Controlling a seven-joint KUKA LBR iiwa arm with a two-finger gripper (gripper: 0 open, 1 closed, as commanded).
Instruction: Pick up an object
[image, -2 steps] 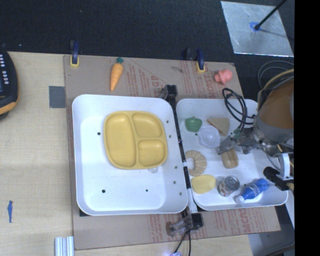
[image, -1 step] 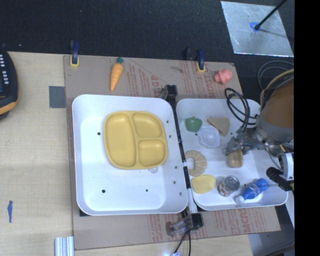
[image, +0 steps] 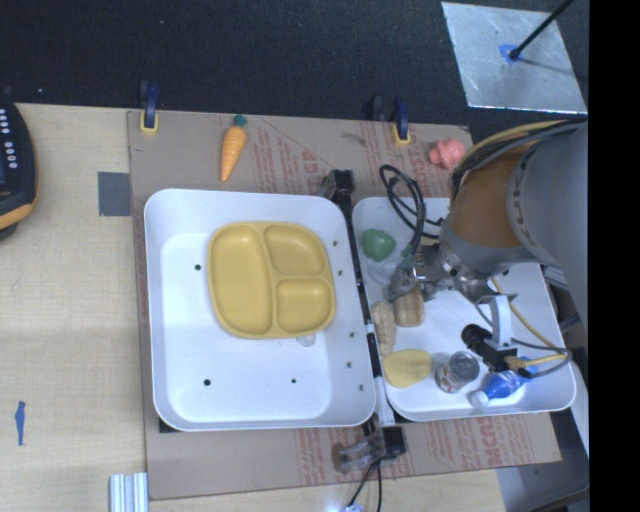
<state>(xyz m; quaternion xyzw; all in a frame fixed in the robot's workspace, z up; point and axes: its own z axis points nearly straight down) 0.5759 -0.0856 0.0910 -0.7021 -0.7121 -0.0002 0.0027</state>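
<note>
The right bin (image: 540, 400) holds several small objects: a green round piece (image: 378, 243), a tan block (image: 408, 311), a beige stick (image: 382, 322) along the left wall, a yellow lump (image: 406, 367), a grey round can (image: 460, 371) and a blue-and-white item (image: 500, 386). My gripper (image: 410, 284) reaches down from the grey and orange arm (image: 500, 205) into the bin's left half, right above the tan block and just below the green piece. Its fingertips are hard to make out against the clutter.
The left bin (image: 180, 380) carries a yellow three-compartment plate (image: 270, 278). A toy carrot (image: 232, 148) and a pink object (image: 447, 152) lie on the cardboard behind the bins. Black cables (image: 400, 200) loop over the right bin's back edge.
</note>
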